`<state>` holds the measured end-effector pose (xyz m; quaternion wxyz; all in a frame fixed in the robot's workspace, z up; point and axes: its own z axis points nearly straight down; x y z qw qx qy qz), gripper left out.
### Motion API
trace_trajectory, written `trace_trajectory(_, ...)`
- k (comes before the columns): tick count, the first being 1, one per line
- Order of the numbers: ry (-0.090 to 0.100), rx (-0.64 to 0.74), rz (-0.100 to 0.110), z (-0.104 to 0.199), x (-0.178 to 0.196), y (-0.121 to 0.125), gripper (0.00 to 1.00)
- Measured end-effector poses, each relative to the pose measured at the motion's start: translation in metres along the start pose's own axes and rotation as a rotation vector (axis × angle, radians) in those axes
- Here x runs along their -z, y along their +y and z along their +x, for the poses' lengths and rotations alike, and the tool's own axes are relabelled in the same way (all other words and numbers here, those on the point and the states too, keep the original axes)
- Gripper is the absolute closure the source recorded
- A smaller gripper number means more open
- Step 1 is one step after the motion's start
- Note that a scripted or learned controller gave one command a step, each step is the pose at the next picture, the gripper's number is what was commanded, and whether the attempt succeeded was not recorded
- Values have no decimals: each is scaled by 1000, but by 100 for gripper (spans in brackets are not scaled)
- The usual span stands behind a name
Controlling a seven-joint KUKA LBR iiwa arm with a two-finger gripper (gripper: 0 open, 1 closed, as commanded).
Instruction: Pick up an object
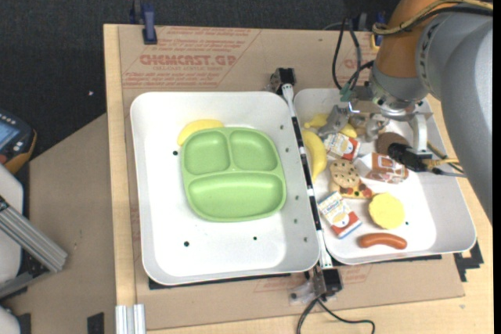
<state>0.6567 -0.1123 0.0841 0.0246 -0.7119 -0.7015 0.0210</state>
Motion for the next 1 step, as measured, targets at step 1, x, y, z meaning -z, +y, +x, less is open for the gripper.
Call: trace_trajectory(1, -3, 17, -38, 5, 7, 4, 100)
